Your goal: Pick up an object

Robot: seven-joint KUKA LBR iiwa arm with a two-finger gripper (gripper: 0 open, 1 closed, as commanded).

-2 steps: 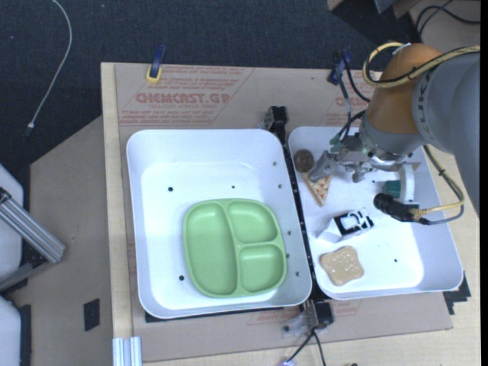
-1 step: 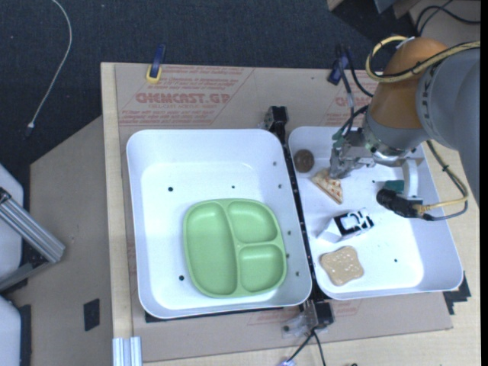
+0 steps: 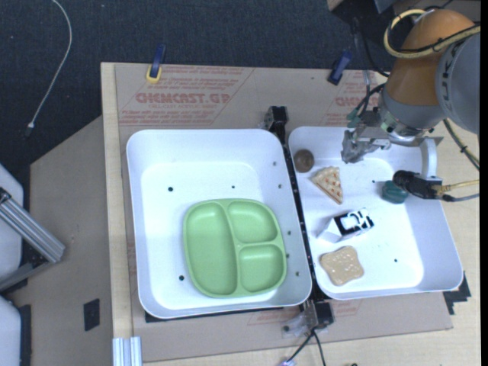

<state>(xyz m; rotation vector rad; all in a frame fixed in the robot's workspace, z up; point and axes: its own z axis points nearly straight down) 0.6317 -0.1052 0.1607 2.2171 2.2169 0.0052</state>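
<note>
My gripper point(image 3: 354, 155) hangs over the far left part of the right bin point(image 3: 427, 280). It is just right of a small brown round thing point(image 3: 303, 159) and just above a triangular pizza-slice toy point(image 3: 328, 183). Nearer the front lie a black-and-white object point(image 3: 353, 223) and a tan toast slice point(image 3: 341, 265). A small teal object point(image 3: 393, 194) sits to the right of the gripper, below the arm.
The left bin point(image 3: 152, 204) holds a green divided plate point(image 3: 232, 246). A raised rim point(image 3: 293, 197) separates the two bins. The arm point(image 3: 423, 67) comes in from the upper right over the right bin's far edge.
</note>
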